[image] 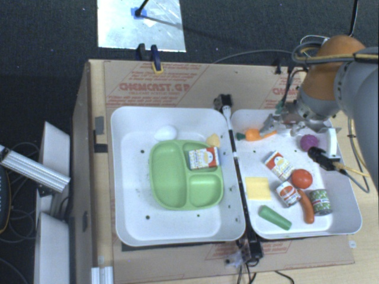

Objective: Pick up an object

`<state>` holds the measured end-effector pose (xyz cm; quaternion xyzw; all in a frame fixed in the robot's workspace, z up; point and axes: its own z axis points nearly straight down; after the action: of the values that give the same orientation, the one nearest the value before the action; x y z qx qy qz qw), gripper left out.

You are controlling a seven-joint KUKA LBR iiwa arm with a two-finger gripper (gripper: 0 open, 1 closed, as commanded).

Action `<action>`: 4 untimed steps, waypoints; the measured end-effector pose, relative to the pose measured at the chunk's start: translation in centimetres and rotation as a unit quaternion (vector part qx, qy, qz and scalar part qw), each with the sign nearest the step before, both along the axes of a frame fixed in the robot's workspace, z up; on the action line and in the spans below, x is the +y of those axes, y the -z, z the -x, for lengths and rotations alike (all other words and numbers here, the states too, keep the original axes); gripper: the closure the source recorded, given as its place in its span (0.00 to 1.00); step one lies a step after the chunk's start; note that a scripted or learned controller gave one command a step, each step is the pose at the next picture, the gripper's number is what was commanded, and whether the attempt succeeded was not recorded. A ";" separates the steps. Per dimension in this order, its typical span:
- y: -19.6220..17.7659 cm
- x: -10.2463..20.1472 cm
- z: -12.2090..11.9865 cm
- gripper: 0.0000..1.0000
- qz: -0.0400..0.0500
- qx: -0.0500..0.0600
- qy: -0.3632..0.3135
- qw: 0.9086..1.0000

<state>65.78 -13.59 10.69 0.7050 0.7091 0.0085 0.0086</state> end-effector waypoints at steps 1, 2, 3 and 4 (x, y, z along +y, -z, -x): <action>2.3 -1.7 0.4 0.00 0.000 0.015 0.002 1.000; 2.2 -2.5 1.4 0.00 -0.001 0.011 0.001 1.000; 2.2 -1.3 2.1 0.00 0.000 0.011 0.001 1.000; 2.2 -2.0 4.4 0.00 0.000 0.011 0.002 1.000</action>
<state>61.42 -15.61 8.46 0.7066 0.7076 0.0002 0.0007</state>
